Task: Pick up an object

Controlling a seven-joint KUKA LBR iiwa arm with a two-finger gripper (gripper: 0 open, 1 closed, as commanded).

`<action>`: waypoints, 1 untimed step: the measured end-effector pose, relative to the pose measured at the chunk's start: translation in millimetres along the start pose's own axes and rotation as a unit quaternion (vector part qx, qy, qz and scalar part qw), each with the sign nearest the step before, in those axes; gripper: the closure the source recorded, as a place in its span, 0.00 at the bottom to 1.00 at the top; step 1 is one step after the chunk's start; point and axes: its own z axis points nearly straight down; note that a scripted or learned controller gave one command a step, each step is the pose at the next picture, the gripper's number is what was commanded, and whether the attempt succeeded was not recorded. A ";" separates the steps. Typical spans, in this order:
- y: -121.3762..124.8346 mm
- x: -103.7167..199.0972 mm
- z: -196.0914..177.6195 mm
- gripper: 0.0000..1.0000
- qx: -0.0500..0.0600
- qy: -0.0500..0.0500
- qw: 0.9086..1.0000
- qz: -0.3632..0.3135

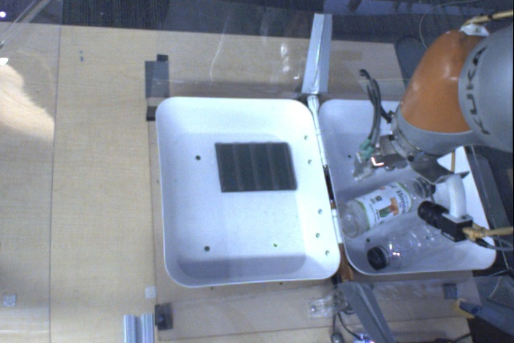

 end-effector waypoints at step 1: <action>-0.1 0.0 0.1 0.00 0.000 0.000 1.000 0.000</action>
